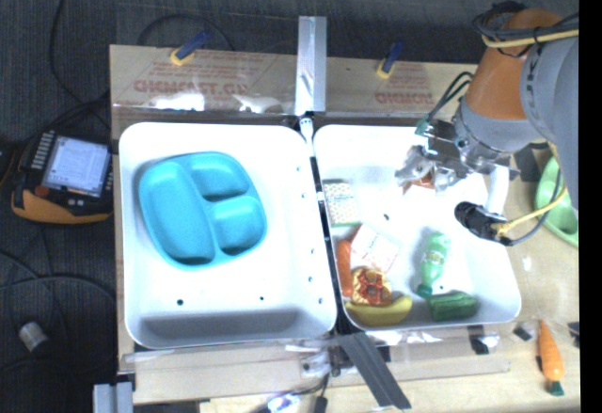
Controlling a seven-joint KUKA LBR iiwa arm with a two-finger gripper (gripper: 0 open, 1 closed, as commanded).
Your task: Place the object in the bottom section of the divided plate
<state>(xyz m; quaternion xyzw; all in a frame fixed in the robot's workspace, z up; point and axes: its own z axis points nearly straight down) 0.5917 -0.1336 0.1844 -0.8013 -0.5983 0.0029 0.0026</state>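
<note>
Toward the bench's left edge, off the bins, a small device with a lit screen (pixel 71 166) lies on the dark floor covering. Next comes the left bin (pixel 150 303), and inside it, in its upper-left part, sits the blue divided plate (pixel 199 206), tilted a little; its large section lies along the left and two smaller sections lie to the right, one above the other. All three sections look bare. A metal post (pixel 311 63) stands at the back edge between the two bins, with a yellow-and-blue clamp (pixel 189 47) on the board behind the left bin.

Inside the right bin (pixel 376 152), against its left wall, lies a pale packet with a dotted pattern (pixel 340 203). Below it a crinkled snack bag (pixel 372 262) rests over something orange, and at the bin's front-left corner a banana (pixel 381 310) lies against the front wall. Further right a green bottle (pixel 434 261) stands tilted, with a dark green vegetable (pixel 452 305) just beside its foot near the front edge.

Over the right bin's back-right part hangs the gripper (pixel 428 168), with a small orange-red object (pixel 425 180) showing at its tips; whether the fingers are closed on it cannot be told. Beyond the bin's right front corner a carrot (pixel 550 357) lies on the bench.
</note>
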